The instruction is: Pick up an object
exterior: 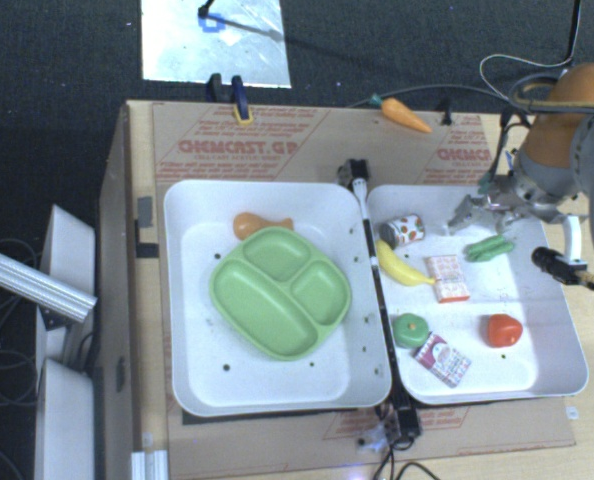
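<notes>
Two shallow white plastic bins sit side by side on a brown cardboard-covered bench (277,138) printed with red lettering, over dark carpet. A shiny silver sheet (215,26) lies on the floor beyond the bench, and a loose orange carrot-shaped toy (405,115) rests on the bench's far edge.

Left bin (192,368): a light green, smooth, three-compartment plate (280,290) set at a slant, with a rounded orange toy (253,224) partly hidden behind its far rim.

Right bin (557,368): a small red-and-white can (405,230) on its side, a curved yellow banana (401,267), a flat pink-and-white box (447,277), a round green apple-like toy (411,329), a glossy red tomato-like toy (504,330), a printed red-and-white packet (443,358), and an elongated green vegetable toy (489,247).

Grey metal two-finger gripper (484,212): positioned at the right bin's far side, just above the green vegetable toy, with its fingers spread apart and nothing between them.
</notes>
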